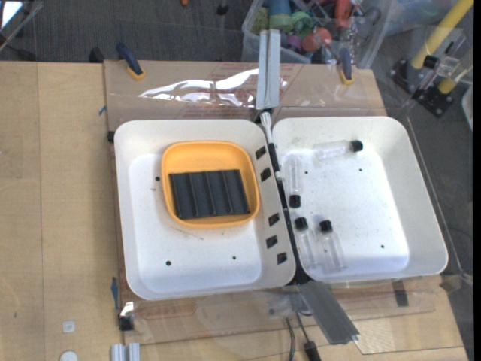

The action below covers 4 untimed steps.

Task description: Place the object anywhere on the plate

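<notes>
While a ribbed black rectangular block (208, 193) lies flat on the orange rounded-square plate (174, 159) in the left white bin (143, 265), four clear black-capped vials (325, 241) rest in the right-hand white bin (406, 194); the gripper's state cannot be told.

The arm's colours, shapes, cables, markings — none tellable from this view.
</notes>
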### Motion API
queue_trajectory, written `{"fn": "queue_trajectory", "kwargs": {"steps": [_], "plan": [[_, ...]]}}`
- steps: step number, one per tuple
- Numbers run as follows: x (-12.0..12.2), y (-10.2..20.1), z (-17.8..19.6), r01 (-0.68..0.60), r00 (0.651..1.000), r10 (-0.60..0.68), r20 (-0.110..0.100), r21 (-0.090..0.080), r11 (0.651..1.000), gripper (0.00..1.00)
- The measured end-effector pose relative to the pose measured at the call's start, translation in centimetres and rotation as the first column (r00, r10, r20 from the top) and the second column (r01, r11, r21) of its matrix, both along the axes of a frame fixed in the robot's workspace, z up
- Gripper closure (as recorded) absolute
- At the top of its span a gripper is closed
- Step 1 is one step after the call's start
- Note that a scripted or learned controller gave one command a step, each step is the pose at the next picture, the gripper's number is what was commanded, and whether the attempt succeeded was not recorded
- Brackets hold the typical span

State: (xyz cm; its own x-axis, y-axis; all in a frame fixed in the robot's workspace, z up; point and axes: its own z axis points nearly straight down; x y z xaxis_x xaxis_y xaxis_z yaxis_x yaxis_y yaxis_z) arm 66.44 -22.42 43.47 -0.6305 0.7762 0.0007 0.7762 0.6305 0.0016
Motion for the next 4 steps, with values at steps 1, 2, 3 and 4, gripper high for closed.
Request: {"fn": "queue_trajectory", "kwargs": {"steps": [1,2,3,4], "plan": [[0.05,0.03,-0.02,0.084,0.996,-0.084,0.001,0.000,0.996,1.00],[0.30,0.01,-0.02,0.155,0.988,-0.155,0.003,-0.001,0.988,1.00],[0.30,0.01,0.00,0.222,0.975,-0.222,0.003,-0.002,0.975,1.00],[0.30,0.00,-0.01,0.272,0.962,-0.272,0.003,-0.002,0.962,1.00]]}}
